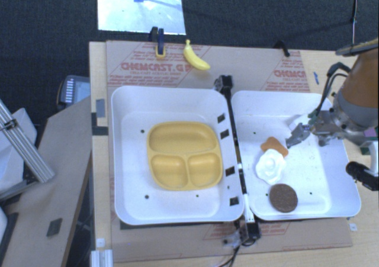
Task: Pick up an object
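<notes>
Your claw [296,135] hovers just right of the orange piece [274,146]. I cannot tell its state. White object [269,166] sits below that piece.

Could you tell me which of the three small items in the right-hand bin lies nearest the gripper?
The small orange piece: it sits just left of the gripper, whereas the white item lies below it and the brown round disc farther down still.
</notes>
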Controlling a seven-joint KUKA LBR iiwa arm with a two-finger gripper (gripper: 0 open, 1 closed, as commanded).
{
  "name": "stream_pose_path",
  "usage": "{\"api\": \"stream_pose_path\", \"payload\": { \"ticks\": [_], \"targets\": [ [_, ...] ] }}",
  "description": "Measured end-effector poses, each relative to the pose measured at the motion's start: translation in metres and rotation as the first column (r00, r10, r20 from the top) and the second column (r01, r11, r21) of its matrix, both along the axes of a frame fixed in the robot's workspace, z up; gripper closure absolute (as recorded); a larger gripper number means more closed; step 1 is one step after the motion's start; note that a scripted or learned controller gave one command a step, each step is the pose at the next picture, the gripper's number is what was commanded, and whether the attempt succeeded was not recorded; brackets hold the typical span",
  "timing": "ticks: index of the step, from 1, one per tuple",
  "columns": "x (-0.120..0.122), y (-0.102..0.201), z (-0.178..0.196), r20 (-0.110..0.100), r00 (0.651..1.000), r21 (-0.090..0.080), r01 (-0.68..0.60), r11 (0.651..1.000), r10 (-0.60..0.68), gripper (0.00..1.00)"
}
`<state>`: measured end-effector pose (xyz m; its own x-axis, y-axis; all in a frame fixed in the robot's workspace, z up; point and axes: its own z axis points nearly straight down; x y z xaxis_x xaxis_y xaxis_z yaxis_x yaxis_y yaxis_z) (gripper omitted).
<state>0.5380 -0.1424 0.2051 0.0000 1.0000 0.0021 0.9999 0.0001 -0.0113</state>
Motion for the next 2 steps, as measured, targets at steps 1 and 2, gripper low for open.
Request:
{"api": "stream_pose_path", "payload": {
  "ticks": [1,2],
  "targets": [
    [0.003,0.0,0.006,0.012,1.0,-0.002,-0.003,1.0,0.003,0.0],
    [0.0,0.001,-0.036,0.009,1.0,-0.001,-0.001,1.0,0.001,0.0]
  ]
}}
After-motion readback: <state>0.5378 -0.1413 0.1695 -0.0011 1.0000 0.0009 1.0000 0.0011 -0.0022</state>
